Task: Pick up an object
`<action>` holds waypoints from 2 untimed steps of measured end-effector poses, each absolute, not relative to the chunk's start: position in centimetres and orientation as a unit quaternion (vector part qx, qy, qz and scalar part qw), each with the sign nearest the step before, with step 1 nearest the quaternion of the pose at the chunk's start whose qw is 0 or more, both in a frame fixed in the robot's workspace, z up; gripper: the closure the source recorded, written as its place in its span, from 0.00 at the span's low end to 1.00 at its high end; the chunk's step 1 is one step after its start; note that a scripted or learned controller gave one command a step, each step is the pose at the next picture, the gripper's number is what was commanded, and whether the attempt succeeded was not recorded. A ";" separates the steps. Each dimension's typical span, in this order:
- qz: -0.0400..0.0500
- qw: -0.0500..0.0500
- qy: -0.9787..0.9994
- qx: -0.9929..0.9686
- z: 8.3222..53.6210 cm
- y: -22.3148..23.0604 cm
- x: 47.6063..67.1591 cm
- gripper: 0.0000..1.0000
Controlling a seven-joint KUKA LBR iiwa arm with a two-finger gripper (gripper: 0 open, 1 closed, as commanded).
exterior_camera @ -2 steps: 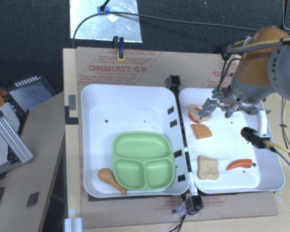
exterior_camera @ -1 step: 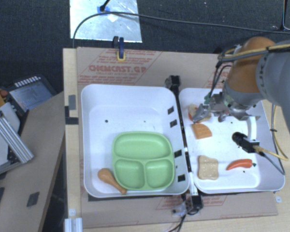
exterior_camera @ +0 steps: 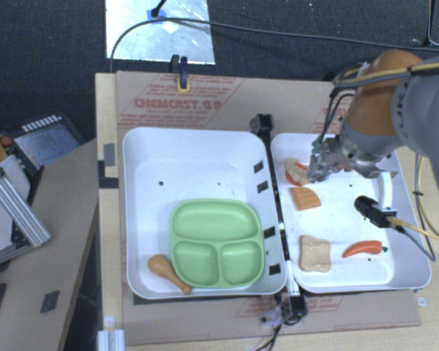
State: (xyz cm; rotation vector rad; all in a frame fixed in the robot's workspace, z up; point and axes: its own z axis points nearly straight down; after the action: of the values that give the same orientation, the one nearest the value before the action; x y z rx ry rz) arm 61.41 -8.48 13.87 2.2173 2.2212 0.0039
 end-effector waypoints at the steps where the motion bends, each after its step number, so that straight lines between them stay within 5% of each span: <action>1: 0.002 0.003 0.708 0.706 20.3 -9.0 61.8 1.00; 2: 0.002 0.003 0.708 0.706 25.2 -9.0 62.0 1.00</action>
State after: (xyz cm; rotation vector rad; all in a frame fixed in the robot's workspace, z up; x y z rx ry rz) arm 61.98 -9.01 25.22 2.2135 2.2211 0.0070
